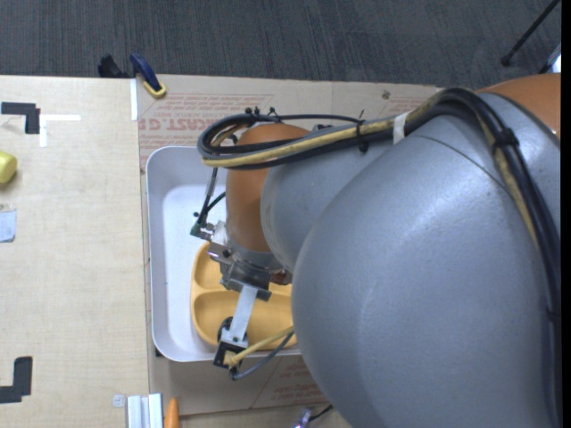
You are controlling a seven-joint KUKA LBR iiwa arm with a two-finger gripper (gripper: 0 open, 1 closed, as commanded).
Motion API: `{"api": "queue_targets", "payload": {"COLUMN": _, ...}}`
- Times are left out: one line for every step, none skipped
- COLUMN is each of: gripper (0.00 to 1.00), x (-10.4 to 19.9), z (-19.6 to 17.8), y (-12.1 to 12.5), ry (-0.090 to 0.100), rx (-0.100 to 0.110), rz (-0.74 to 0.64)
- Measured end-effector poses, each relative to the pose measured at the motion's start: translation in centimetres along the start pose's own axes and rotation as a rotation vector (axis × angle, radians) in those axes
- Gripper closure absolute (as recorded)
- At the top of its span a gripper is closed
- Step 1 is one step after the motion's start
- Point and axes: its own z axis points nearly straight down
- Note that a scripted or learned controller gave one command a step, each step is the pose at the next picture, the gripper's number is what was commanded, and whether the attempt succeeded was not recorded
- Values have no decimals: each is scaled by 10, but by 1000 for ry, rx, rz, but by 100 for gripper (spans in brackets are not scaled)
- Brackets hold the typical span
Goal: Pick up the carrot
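Closest to the lens looms the bulky grey robot arm [428, 275]. Its orange band [254, 194] leads down to the gripper [243, 273], which hangs low inside the shallow white plastic bin [165, 239], directly over the yellow plastic tray with moulded compartments [207, 315] that sits in the bin's near half. Whether the gripper is spread or closed we cannot tell, because the wrist hides it from above.

We judge the carrot to be in the bin beneath the wrist, hidden. A dark reddish sliver [282, 277] at the tray's edge, just beside the gripper, may be part of it, though we cannot be sure. Well apart from the bin, on the side away from the arm, a small yellow rounded object [4, 168] lies on the pale wooden worktop [71, 310].

Risks from here — a slightly off-centre close could pinch the tray's rim or a divider instead of the carrot and lift the tray out of the bin. A smooth, tapered carrot could also slip from the grip, or roll into another compartment if nudged.
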Motion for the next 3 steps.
{"api": "queue_targets", "payload": {"gripper": 100, "x": -13, "z": -19, "y": 5, "ry": 0, "rx": 0, "rz": 264}}
{"api": "queue_targets", "payload": {"gripper": 100, "x": -10, "z": -29, "y": 5, "ry": 3, "rx": 1, "rz": 645}}
{"api": "queue_targets", "payload": {"gripper": 100, "x": -13, "z": -22, "y": 6, "ry": 2, "rx": 0, "rz": 873}}
